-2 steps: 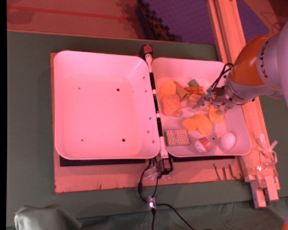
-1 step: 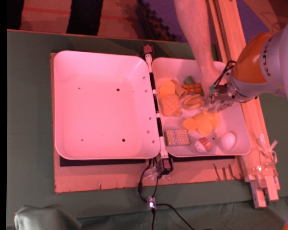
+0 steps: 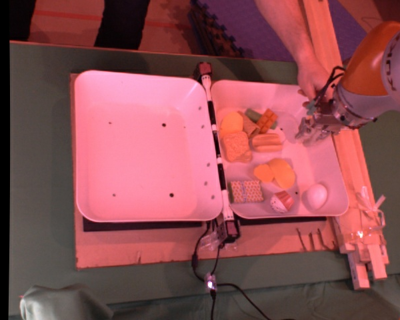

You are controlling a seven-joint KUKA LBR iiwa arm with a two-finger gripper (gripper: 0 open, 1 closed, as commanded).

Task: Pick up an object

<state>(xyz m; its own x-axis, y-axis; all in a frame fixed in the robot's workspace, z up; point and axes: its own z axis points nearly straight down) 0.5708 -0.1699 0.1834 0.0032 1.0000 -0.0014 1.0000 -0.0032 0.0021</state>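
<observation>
Arm poised over the right bin's toy food

Nearest, at the bin's [image 3: 333, 205] five o'clock, a smooth white egg [image 3: 315, 196] looks light but slippery; grip its middle. Farther, at two o'clock, the gripper [image 3: 311, 133] hovers, fingers seemingly apart and empty.

One camera sits high over the bench [image 3: 47, 145] and looks down at a slant on both bins [image 3: 120, 92], from far back.

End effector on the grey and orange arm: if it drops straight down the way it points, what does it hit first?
Probably bare floor of the right-hand shallow white bin, near its right wall. The end effector sits right of the pale sausage-shaped toy, apart from it; depth is unclear from this slant.
</observation>
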